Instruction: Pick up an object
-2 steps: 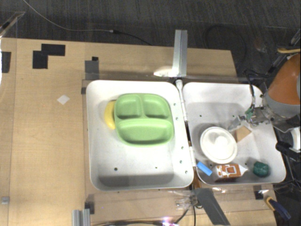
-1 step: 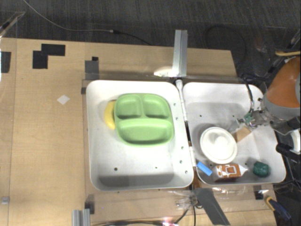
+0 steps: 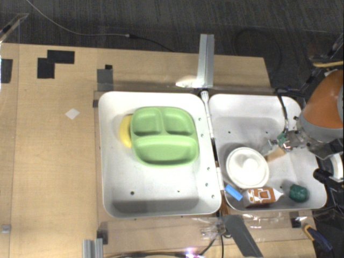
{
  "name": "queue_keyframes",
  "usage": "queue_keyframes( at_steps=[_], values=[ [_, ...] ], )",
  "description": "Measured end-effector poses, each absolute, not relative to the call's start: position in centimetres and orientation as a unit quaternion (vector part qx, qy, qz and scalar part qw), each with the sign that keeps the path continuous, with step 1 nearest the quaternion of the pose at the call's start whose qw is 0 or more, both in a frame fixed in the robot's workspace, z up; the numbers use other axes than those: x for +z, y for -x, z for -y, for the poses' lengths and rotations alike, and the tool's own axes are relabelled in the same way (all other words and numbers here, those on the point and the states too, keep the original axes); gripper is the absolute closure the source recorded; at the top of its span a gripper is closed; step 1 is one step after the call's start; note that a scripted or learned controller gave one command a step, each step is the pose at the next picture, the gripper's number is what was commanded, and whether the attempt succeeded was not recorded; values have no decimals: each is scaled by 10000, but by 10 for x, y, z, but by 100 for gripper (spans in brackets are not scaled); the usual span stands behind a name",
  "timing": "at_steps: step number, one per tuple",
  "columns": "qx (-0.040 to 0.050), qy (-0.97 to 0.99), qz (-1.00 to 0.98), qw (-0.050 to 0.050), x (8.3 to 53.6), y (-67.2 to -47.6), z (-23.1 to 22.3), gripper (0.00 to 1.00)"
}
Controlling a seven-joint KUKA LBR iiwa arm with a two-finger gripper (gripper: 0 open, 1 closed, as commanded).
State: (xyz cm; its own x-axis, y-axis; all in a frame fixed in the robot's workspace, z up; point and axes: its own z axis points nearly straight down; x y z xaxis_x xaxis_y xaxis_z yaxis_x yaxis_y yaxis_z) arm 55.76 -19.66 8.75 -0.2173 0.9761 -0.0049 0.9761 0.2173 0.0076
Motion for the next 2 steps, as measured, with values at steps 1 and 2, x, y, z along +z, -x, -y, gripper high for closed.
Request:
queue_keyframes(
  at_steps=[1, 2],
  values=[
    [27, -6246, -7809, 77, 100, -560, 197, 100],
    [19, -6813, -7320, 26, 208, -575, 127, 100]
  ],
)
